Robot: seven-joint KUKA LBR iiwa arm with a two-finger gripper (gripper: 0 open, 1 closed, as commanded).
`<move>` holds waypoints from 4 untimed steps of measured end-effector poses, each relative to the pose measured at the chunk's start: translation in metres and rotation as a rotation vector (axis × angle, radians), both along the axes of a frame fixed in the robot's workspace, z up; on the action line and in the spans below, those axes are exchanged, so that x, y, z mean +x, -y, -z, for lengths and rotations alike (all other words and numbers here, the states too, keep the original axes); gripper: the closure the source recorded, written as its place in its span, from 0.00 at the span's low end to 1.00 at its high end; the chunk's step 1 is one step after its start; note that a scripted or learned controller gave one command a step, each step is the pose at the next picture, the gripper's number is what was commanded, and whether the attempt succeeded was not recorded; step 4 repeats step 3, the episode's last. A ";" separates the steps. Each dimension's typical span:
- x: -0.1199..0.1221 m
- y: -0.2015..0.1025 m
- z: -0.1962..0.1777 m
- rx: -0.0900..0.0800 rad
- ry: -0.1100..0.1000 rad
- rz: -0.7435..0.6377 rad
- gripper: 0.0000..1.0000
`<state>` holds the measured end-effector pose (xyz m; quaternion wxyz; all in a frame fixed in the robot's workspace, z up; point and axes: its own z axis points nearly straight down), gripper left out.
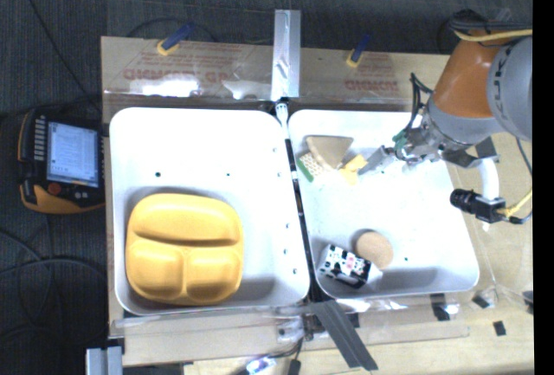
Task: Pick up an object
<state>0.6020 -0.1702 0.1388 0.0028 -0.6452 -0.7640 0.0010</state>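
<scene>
In the right bin [450, 274], near its far left corner, a small yellow block [353, 164] lies against the near edge of a tan wedge-shaped piece [329, 147], with a green-and-white striped item [307, 165] just to the left of both. The gripper [374, 160] reaches in from the right and its tip sits just beside the yellow block, apparently touching or nearly touching it; whether the block is actually between the fingers cannot be told, and how far the fingers stand apart is too small and blurred to make out.

Behind the gripper the grey arm with its orange band [463, 87] runs off the right edge, so most of it is cut off. A black cylindrical fitting [472, 203] hangs off the wrist over the right side of the bin.

Toward the near edge of the same bin a round cork-coloured disc [374, 247] lies just beside a small black-and-white printed box [346, 266]. The left bin [190, 139] holds a large yellow moulded plastic shape [183, 247] in its near half. A teach pendant [62, 160] lies on the floor to the left of the bench.
</scene>
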 end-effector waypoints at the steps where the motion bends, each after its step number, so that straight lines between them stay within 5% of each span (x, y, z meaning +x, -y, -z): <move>1: 0.027 -0.027 0.050 -0.007 0.013 -0.106 0.00; 2: 0.028 -0.028 0.043 -0.004 0.012 -0.105 1.00; 3: 0.008 -0.155 -0.074 -0.002 0.004 -0.060 1.00; 4: 0.008 -0.155 -0.074 -0.002 0.004 -0.060 1.00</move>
